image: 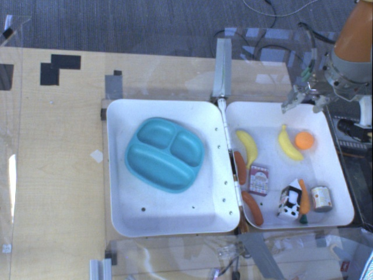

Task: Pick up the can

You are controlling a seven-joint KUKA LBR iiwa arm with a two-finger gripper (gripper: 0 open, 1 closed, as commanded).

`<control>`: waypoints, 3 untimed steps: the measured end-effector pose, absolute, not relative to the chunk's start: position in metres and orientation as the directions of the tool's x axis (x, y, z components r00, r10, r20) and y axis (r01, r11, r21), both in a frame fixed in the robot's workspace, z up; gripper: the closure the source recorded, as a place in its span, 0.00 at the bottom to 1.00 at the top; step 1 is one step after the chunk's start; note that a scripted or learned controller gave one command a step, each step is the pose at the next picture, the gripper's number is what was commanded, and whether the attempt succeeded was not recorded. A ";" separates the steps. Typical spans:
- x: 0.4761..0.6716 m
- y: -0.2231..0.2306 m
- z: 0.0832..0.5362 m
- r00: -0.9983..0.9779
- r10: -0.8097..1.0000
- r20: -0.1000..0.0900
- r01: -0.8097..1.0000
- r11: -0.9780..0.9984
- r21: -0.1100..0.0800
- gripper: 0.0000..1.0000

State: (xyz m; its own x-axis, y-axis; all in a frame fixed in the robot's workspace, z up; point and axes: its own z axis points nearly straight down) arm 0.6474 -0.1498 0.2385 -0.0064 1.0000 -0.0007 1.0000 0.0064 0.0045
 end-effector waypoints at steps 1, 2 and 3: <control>0.670 -0.120 0.147 -0.103 0.995 0.000 0.995 0.103 0.004 0.00; 0.673 -0.119 0.161 -0.108 0.994 -0.003 0.994 0.108 0.013 1.00; 0.673 -0.119 0.161 -0.108 0.994 -0.003 0.994 0.108 0.013 0.00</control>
State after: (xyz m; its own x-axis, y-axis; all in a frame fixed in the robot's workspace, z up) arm 0.6726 -0.1185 0.1608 -0.1080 0.9941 -0.0032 0.9941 0.1080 0.0127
